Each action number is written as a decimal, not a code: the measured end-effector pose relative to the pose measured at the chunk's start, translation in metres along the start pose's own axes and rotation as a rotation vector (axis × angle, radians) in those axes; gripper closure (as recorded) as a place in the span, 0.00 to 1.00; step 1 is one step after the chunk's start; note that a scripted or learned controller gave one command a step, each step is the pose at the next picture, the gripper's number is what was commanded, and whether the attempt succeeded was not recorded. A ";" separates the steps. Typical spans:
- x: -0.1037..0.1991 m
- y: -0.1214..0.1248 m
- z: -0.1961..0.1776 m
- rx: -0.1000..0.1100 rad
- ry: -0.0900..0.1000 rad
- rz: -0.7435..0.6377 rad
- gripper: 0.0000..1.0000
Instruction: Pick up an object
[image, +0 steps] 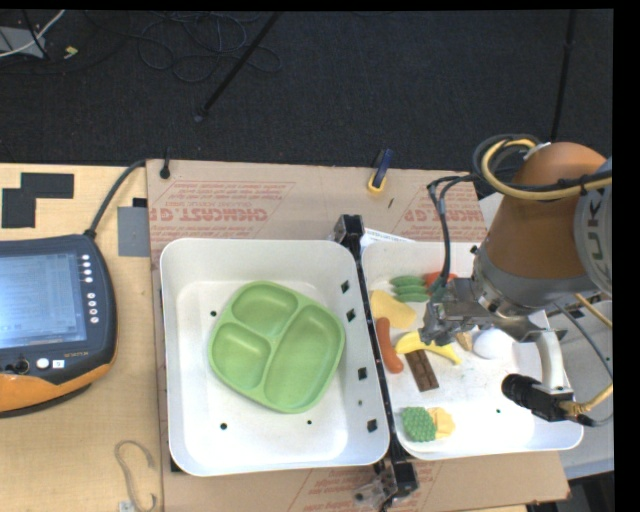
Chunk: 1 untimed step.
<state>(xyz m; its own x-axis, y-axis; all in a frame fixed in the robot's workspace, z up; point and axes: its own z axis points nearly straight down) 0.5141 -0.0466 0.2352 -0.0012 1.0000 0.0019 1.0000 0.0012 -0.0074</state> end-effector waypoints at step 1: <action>0.021 -0.034 0.015 0.000 0.000 -0.001 1.00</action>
<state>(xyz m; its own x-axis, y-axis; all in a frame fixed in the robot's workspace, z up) 0.4797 -0.0256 0.2203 -0.0018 1.0000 0.0018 1.0000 0.0019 -0.0078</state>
